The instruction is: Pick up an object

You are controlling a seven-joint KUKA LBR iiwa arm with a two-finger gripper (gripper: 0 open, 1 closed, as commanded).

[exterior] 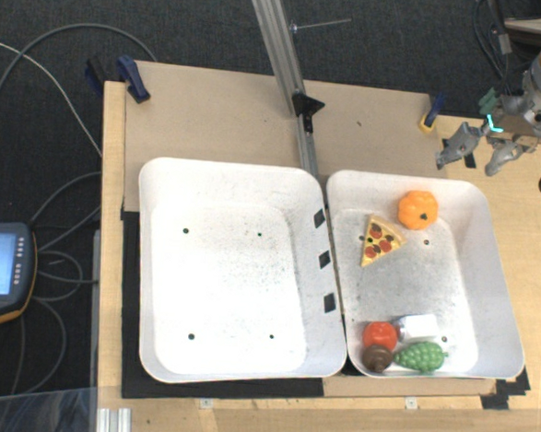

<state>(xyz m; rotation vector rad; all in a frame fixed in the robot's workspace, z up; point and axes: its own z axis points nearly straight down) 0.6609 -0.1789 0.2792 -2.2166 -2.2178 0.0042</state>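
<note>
Hovering beyond the right bin (500, 300), your gripper (479, 153) has its jaws wide and bare; descend squarely over the orange (418, 210).

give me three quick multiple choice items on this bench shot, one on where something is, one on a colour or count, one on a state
1. Where is the pizza slice?
A. right bin
B. left bin
C. bare bench

2. What colour is the round fruit nearest the pizza slice?
A. blue
B. orange
C. white

3. How is the gripper placed?
A. clamped on the pizza slice
B. down among the objects at the near end of the right bin
C. open, holding nothing, beyond the right bin's far edge

Key: 1 A, it lies in the right bin's far half. 2 B, it is orange. 3 C, its fingers are spread with nothing between them.
</note>
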